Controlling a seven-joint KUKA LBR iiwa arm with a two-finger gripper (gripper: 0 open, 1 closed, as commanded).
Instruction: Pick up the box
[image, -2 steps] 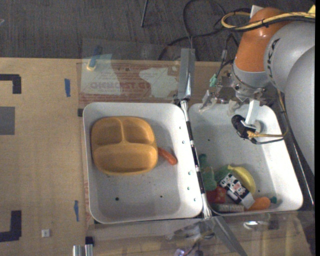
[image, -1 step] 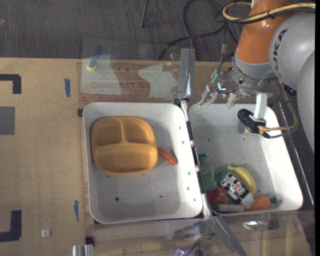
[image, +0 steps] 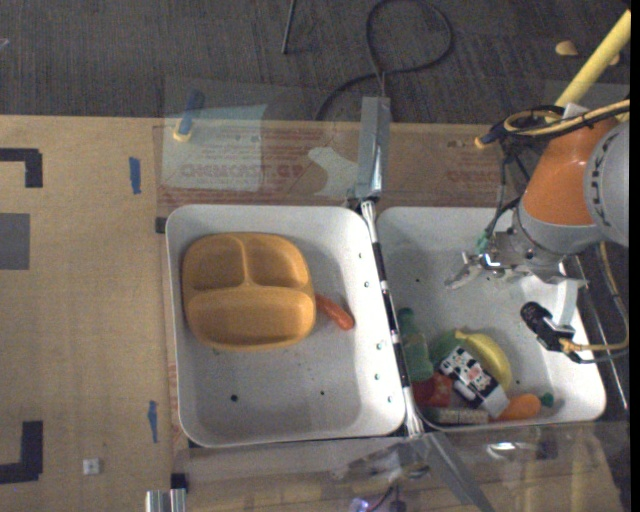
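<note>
Just white box (image: 472, 375) with black markings

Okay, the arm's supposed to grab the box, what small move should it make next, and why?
Probably shift the gripper toward the near edge of the right bin, until it is over the box. It now hovers over bare bin floor, and the box lies apart from it in the pile beside the banana.

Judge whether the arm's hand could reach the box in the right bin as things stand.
Probably yes: the hand hangs over bare floor above the box, whose top is uncovered, though a banana crowds it.
</note>
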